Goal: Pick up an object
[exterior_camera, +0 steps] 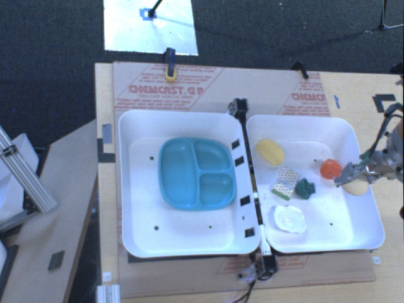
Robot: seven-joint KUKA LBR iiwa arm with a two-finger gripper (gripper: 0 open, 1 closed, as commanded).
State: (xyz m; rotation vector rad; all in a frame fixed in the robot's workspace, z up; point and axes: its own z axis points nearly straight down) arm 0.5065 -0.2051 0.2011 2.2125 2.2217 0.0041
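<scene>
Right bin (353, 232) taken as landmark. Gripper (353, 174) seen at its right wall, reaching in from the right edge of view; arm mostly cut off. Fingers (344, 177): small and blurred, whether apart or together cannot be told; nothing seen clamped between them.

Objs inside right bin:
- pale tan round obj (357, 187) at right wall, just below/beside the gripper, partly covered by it.
- orange-red ball (330, 168) just left of the gripper, apart from it by a narrow gap.
- dark green small obj (305, 188) near bin centre, touching the checkered sponge (286, 182) on its left.
- yellow lemon-like obj (269, 152) at upper-left part.
- white round lid-like obj (290, 219) at lower-left part.

Outside, left of right bin: left bin (136, 169) adjoining, black clips along the shared wall; blue divided plate (196, 172) lies flat in its middle. Both bins rest on a printed board (208, 84) on the bench (104, 100).
</scene>
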